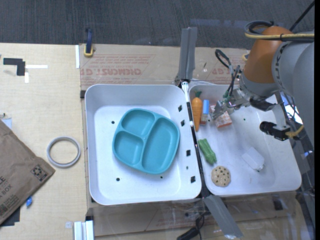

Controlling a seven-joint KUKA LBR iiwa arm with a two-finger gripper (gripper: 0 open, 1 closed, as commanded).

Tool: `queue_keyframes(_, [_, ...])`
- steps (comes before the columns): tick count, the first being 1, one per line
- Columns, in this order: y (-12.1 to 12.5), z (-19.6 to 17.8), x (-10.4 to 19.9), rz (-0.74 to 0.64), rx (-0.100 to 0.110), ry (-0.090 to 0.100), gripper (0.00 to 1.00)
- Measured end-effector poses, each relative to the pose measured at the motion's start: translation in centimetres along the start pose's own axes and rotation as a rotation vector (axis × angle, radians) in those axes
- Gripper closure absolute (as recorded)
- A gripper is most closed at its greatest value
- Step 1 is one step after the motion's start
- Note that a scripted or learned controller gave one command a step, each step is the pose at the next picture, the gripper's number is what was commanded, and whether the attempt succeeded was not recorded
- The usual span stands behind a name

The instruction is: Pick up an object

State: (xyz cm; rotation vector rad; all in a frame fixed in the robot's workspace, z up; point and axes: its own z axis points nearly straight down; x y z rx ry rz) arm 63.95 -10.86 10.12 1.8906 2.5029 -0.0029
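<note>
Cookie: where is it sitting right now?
In the camera view, the cookie lies at the near-left corner of the right bin, just below the green pickle-like piece and left of a clear plastic item.

Wooden bench [45, 99] — two white bins [100, 184], tape ring [63, 151], cardboard box [17, 174]

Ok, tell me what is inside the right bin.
The right bin holds a carrot, a green pickle-like piece, a cookie, a clear block and a small red-and-white packet. The gripper covers the packet's top, and a blue item beside the carrot is partly hidden.
</note>
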Motion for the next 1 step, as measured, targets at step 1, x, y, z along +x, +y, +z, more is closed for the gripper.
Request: queue_keyframes(1, [3.43, -9.07, 6.58, 0.083, 0.002, 0.003, 1.00])
